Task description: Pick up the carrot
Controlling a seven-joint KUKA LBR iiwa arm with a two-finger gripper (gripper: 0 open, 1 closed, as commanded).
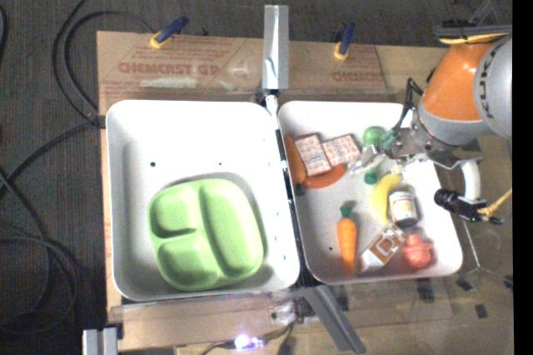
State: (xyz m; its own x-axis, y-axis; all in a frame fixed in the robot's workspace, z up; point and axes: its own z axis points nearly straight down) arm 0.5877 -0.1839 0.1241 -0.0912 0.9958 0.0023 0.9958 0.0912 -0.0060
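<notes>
The carrot (346,235) is lying in the right bin (321,257), the gripper (376,157) hovering at its one o'clock, grip unreadable.

bench (125,70): brown board top | left white bin (125,128) and right white bin (450,257) touching side by side | clamps (169,31) far edge

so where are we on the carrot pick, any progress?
Nothing done yet: the carrot lies flat on the floor of the right bin, green top pointing away from the camera, with nothing touching it. In hand: the gripper sits over the bin's far side, near the green ball and banana, well away from the carrot. Left: move over the carrot, descend, grasp, lift.
</notes>
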